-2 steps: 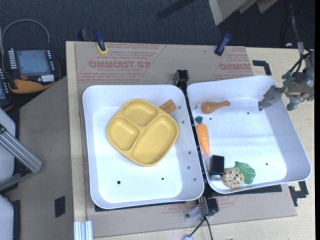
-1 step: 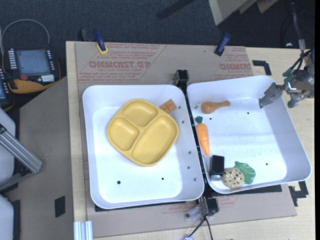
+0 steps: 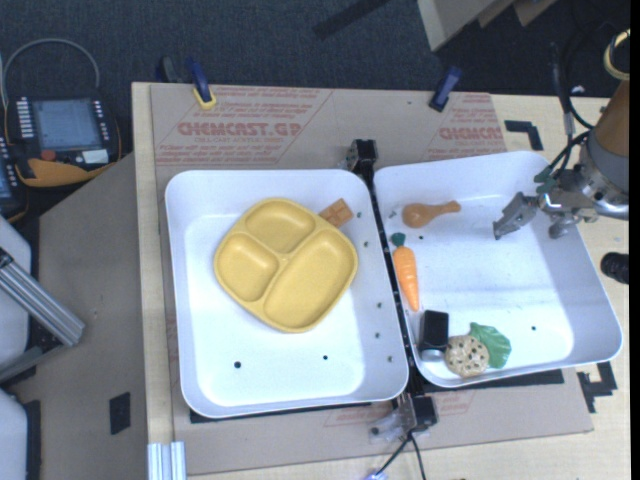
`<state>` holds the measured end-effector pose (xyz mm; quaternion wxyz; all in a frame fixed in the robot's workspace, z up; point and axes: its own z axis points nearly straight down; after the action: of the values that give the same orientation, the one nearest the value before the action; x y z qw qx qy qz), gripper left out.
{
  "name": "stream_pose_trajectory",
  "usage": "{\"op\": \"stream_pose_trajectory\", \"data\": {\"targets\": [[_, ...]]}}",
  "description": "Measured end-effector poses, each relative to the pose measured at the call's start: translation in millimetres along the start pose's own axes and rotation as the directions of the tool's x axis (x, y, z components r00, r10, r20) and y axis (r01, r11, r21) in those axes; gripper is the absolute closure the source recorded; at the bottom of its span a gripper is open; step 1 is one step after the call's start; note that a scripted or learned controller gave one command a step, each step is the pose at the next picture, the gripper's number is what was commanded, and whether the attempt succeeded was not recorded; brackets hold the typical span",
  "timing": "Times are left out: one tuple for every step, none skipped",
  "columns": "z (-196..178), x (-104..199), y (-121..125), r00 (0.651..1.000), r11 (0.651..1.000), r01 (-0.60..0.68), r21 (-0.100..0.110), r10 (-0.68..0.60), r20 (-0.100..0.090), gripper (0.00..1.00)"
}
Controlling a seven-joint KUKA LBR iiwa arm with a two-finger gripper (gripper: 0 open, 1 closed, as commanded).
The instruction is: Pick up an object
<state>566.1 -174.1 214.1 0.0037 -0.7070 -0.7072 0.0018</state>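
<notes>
Reaching in from the right, the gripper hangs over the upper right part of the right bin with its fingers spread and nothing between them. Left of it lies a tan toy spoon, apart from the fingers. An orange toy carrot lies along that bin's left wall. Near the front edge sit a black block, a cookie and a green leaf piece. A yellow divided plate rests in the left bin.
</notes>
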Motion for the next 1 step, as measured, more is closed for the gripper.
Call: {"op": "stream_pose_trajectory", "data": {"targets": [[64.0, 2.5, -0.8, 1.0, 1.0, -0.001, 0.0, 0.001, 0.0, 0.0]]}}
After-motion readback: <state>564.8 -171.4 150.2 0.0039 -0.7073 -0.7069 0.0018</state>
